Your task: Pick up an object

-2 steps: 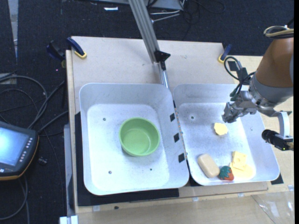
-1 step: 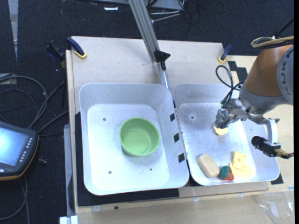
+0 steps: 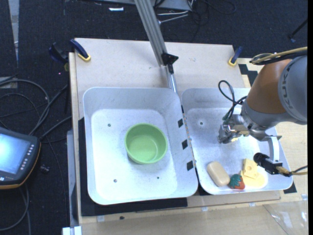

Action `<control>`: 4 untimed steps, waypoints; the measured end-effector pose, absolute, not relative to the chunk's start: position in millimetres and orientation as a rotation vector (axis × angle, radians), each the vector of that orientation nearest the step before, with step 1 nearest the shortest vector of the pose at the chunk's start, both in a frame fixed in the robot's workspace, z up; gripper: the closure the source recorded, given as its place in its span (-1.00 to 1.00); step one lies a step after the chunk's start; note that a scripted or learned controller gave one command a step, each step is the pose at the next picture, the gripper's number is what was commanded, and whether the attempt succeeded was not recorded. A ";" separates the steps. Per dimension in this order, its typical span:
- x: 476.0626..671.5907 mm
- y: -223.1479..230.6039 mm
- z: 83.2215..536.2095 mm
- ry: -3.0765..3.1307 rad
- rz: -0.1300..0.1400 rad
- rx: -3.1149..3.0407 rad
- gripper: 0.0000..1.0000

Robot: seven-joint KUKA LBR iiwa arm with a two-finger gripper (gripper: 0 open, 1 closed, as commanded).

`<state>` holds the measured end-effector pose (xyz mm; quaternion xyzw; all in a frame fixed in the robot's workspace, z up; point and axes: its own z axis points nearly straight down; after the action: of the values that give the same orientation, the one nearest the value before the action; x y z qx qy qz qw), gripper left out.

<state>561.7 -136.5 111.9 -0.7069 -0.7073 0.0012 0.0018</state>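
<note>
No readable text, labels, brand names, numbers or signs showing anywhere. Glowing pale blue on the handheld pendant's screen [image 3: 11,155] at the left edge, yet resolving into no legible characters. Lying blank on the counter [image 3: 122,62] and on both white bins: left bin [image 3: 98,131], right bin [image 3: 205,111]. Small black marks [image 3: 185,142] sitting along the seam between the bins, too small and blurred for reading as letters or digits. Bearing no visible writing on the green bowl [image 3: 145,143], nor on the arm's orange band [image 3: 270,84].
</note>
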 end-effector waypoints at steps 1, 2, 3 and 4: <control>562.8 -137.0 124.2 -2.222 0.000 -2.221 1.00; 562.7 -138.2 186.8 -2.225 -0.005 -2.224 1.00; 563.7 -138.3 239.2 -2.225 -0.004 -2.224 1.00; 551.5 -90.7 246.3 -2.225 -0.001 -2.217 1.00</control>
<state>551.5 -90.7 246.3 -0.7057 -0.7085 -0.0004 0.0002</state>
